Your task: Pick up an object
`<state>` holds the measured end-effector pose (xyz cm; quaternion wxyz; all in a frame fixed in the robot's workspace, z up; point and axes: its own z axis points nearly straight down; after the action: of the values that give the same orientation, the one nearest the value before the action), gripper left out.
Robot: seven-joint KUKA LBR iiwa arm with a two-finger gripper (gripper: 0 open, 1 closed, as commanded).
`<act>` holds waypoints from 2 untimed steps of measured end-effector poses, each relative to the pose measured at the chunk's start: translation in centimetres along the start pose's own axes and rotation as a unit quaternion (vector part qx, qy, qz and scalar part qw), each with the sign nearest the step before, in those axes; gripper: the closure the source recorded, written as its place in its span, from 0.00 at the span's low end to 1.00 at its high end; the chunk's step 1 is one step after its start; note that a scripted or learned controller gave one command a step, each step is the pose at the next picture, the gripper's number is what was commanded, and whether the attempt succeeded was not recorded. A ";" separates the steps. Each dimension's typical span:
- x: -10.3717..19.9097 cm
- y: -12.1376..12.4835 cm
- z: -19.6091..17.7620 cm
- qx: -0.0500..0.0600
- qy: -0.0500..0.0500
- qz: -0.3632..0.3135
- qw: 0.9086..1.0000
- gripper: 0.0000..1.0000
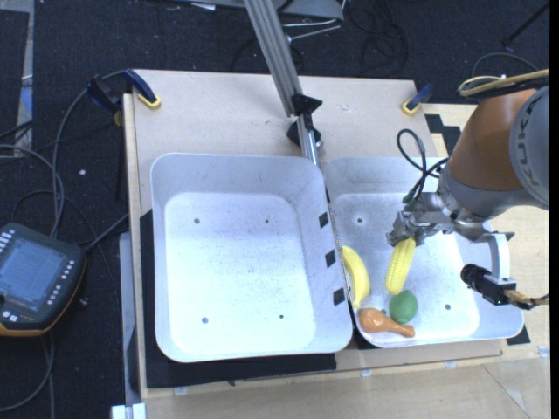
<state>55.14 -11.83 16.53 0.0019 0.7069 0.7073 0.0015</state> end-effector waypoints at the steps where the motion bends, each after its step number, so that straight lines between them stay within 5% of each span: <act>1: -0.3 0.8 -4.5 0.001 0.000 0.000 1.000 1.00; 2: 0.0 1.6 -10.5 0.000 0.000 0.000 1.000 1.00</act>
<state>56.66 -11.79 26.99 0.0021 0.7068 0.7074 0.0017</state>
